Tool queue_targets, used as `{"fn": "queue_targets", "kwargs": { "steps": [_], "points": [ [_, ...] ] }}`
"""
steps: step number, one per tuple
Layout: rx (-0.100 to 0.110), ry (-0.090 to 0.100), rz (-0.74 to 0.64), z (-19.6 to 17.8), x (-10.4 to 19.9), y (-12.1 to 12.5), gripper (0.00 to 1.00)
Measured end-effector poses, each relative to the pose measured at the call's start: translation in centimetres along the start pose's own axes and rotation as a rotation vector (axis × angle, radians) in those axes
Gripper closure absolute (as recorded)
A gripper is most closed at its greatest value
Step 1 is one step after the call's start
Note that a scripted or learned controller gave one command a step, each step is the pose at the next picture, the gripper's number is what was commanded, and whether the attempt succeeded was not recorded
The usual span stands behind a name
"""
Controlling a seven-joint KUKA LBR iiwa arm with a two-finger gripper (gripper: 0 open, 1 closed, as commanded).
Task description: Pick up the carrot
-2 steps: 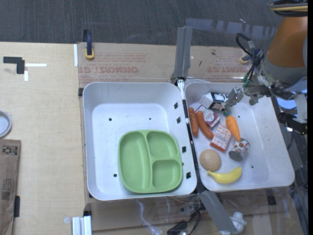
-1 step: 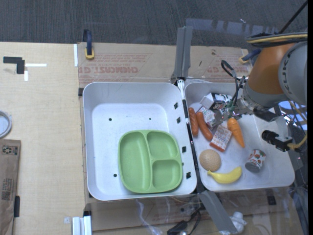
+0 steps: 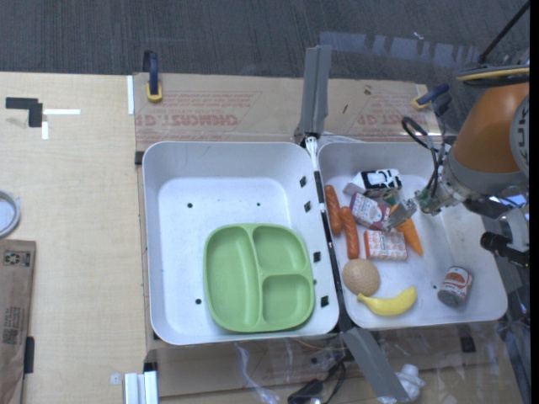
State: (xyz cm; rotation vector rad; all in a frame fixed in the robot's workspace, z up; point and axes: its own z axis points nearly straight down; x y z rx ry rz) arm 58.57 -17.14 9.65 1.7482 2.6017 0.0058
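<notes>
The carrot point(image 3: 412, 236) is a short orange piece lying at a slant in the right bin point(image 3: 480, 310), beside a red-and-white packet point(image 3: 386, 245). My gripper point(image 3: 397, 211) hangs low over the carrot's upper left end, among the packets in the middle of that bin. From this height I cannot tell whether it touches the carrot. The arm's grey wrist and orange band point(image 3: 493, 129) reach in from the right.
The right bin also holds two sausages point(image 3: 334, 209), a second packet point(image 3: 367, 210), a black-and-white item point(image 3: 381, 178), a round tan ball point(image 3: 360, 276), a banana point(image 3: 388, 303) and a small can point(image 3: 454, 286). A green divided plate point(image 3: 258, 276) lies in the left bin point(image 3: 168, 225).
</notes>
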Motion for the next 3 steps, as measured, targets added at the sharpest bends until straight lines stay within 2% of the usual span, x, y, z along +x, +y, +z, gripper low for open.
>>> {"fn": "queue_targets", "kwargs": {
  "steps": [1, 2, 3],
  "points": [
    [0.0, -0.001, 0.003, -0.8, 0.0, 0.0, 1.0],
    [0.021, 0.008, 0.008, 0.7, -0.2, 3.5, 1.0],
    [0.008, 0.001, 0.319, -10.9, 6.7, 5.1, 1.0]
  ]
}}
